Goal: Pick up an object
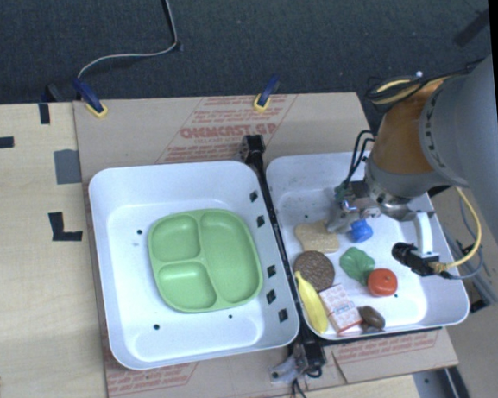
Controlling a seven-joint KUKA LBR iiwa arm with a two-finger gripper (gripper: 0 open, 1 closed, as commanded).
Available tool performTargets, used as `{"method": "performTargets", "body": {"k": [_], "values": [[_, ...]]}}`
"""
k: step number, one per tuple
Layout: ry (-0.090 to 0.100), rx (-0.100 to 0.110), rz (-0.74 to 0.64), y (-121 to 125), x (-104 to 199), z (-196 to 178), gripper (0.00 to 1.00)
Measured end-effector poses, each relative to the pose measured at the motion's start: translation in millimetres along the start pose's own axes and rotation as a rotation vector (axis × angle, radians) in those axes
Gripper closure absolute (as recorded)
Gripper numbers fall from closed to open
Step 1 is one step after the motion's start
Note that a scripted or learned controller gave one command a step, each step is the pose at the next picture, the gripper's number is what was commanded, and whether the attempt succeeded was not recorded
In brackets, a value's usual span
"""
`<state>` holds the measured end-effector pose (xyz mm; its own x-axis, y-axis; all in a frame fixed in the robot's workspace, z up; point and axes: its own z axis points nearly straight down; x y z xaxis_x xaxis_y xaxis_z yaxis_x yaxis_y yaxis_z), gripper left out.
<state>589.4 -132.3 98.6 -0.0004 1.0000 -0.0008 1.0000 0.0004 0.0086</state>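
My gripper (347, 213) is low in the right bin (432, 315), near its upper middle. Just below it lies a small blue object (359, 231), touching or nearly touching the gripper's tip. A tan biscuit-like piece (315, 236) lies to the gripper's lower left. Further down sit a round brown patty (316, 269), a green leafy piece (356, 263), a red tomato-like ball (381, 283), a yellow banana (311, 302), a pink and white packet (339, 308) and a small brown lump (372, 317). From this view I cannot see anything held.
The left bin (115, 249) holds a green divided plate (205, 260). The grey arm with its orange band (408, 141) covers the right bin's upper right corner. A black fitting and cable (415, 262) hang at the bin's right side. The bins' shared wall (269, 235) runs between them.
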Motion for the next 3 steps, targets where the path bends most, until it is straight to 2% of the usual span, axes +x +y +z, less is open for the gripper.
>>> {"method": "performTargets", "body": {"k": [1,2,3], "values": [[0.0,0.0,0.0,0,0,0,0.0],[-0.001,0.005,-0.001,54,-41,12,0.0],[0.015,0.043,0.001,73,-64,17,0.0]]}}
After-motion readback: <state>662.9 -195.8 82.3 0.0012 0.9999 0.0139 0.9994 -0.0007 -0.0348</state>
